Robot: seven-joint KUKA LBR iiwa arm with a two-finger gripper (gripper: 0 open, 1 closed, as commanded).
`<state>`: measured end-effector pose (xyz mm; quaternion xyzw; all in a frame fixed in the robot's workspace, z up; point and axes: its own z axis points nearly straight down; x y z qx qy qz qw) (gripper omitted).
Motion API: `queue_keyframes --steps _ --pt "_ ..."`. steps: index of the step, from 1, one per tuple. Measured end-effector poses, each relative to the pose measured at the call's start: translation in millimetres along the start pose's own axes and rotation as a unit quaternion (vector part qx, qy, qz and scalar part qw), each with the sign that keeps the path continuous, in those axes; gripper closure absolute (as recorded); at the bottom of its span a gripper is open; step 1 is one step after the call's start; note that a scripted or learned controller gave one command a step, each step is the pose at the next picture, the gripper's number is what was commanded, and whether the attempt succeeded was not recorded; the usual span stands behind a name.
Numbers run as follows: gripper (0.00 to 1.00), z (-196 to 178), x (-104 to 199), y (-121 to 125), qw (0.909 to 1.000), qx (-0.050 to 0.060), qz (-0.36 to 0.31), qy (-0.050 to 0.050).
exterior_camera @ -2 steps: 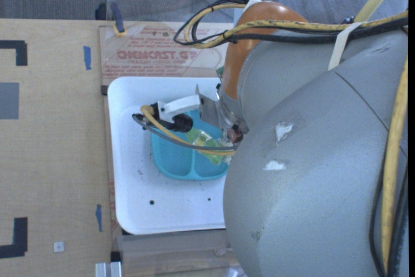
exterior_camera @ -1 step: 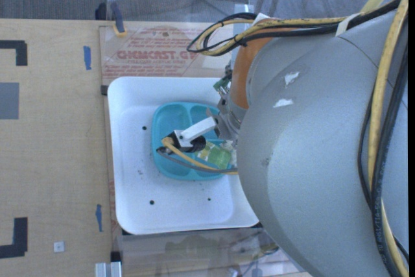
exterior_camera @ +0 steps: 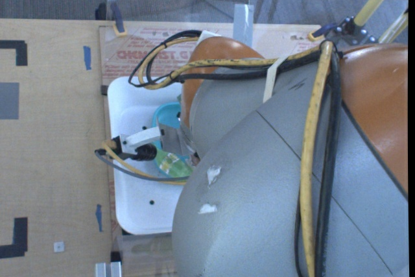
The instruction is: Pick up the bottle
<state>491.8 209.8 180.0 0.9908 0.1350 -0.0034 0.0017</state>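
My grey arm [exterior_camera: 272,191] with its orange band [exterior_camera: 214,52] covers most of the bench. The gripper [exterior_camera: 170,141] hangs low in the left white bin [exterior_camera: 130,204], and the wrist hides much of it. Just below it lies a clear greenish object [exterior_camera: 174,167], possibly the bottle, partly covered by the arm. Whether the gripper touches it I cannot tell. A teal round item [exterior_camera: 166,115] sits just above the gripper.
A white and black fitting [exterior_camera: 139,143] juts left from the wrist, trailing yellow and black cables [exterior_camera: 152,65] that loop over the bin's far rim. Wooden bench surface [exterior_camera: 52,139] lies left of the bin. The arm hides the right bin.
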Motion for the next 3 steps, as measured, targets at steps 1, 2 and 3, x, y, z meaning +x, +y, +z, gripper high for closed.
queue_keyframes --steps 1,2,3 --pt "1.00 -56 88 13 1.0000 0.000 0.009 0.001" --pt "1.00 -48 39 -2 0.9993 0.000 0.036 0.000" --pt "1.00 -83 75 6 0.9977 0.000 -0.068 -0.001"
